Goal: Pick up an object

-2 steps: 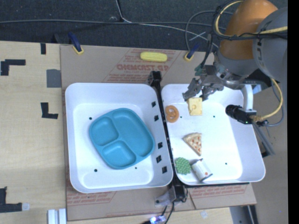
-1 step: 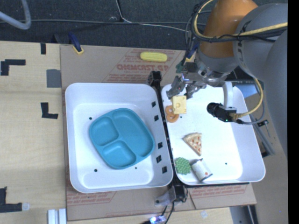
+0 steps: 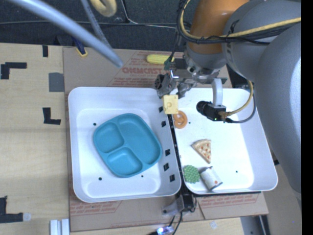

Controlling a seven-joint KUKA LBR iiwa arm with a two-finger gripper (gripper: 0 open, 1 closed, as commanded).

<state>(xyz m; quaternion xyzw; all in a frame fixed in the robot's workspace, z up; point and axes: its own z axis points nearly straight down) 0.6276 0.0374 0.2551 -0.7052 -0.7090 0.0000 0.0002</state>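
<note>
Arm (image 3: 254,38) came in from the right, big grey links filling the upper right, orange band (image 3: 215,9) above the wrist. Wrist was bent down over the top end of the divider (image 3: 171,146) where the two bins meet. Gripper (image 3: 170,94) hung just above that top end, fingers pointing down and slightly toward the left bin (image 3: 80,131).

Fingers were pinched on a small yellow block (image 3: 170,104), which hung tilted from the tips right over the divider's top end, clear of both bin floors as far as the angle showed.

Relative to the divider: an orange ring (image 3: 180,119) sat just to its right in the right bin (image 3: 254,180), directly below the block. A pizza slice toy (image 3: 202,149) lay further right, mid-bin. A green leafy piece (image 3: 191,173) sat against the divider's lower end, a small white cylinder (image 3: 211,177) touching it on the right. A blue divided plate (image 3: 126,144) lay left of the divider, centred in the left bin. A black camera unit (image 3: 211,110) on the wrist hung over the right bin.
</note>
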